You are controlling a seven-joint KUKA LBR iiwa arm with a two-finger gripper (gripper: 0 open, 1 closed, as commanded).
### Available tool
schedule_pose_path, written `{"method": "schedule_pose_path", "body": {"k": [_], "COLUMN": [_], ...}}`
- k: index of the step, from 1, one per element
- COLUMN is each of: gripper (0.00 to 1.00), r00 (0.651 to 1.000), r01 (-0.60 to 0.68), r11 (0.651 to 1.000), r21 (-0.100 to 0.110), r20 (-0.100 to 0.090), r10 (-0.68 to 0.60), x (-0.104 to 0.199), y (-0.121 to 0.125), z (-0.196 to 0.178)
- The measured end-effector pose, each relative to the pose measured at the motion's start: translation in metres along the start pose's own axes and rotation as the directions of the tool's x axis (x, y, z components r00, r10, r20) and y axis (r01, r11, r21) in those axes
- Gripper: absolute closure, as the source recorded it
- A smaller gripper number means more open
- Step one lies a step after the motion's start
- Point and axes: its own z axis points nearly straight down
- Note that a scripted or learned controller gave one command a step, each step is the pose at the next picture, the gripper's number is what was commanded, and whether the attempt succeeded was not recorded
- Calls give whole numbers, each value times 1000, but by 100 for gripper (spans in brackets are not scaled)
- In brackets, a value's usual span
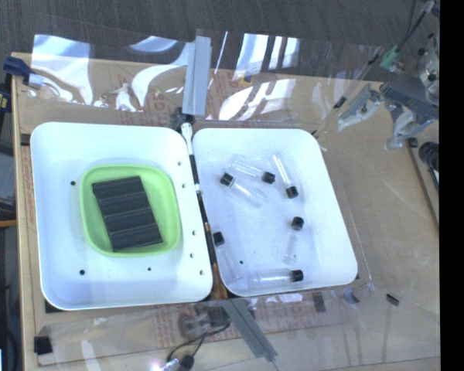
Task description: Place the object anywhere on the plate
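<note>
A lime-green square plate (pixel 167 207) lies in the left white bin (pixel 50 269). A dark grey ridged block (pixel 126 213) rests flat on the plate, slightly turned, covering most of its middle. In the right white bin (pixel 334 230) lie several clear vials with black caps, among them one near the front edge (pixel 274 279) and one near the back (pixel 282 175). My gripper (pixel 402 103) hangs outside the bins, above the bench at the upper right, well away from the plate and the vials.
A grey metal bar (pixel 196 76) stands at the back between the bins. Clear plastic sheeting (pixel 139 83) with glare covers the bench behind the bins. Cables and a bracket (pixel 240 327) lie at the front edge.
</note>
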Motion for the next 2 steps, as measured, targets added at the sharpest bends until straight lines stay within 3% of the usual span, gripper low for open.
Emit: {"method": "schedule_pose_path", "body": {"k": [1,2], "gripper": [0,0], "r00": [988,978], "r01": [-157,-211], "r11": [988,978], "r21": [5,1], "r20": [0,-1], "r10": [157,211], "x": [-18,-10], "y": [-32,-11], "z": [0,0]}}
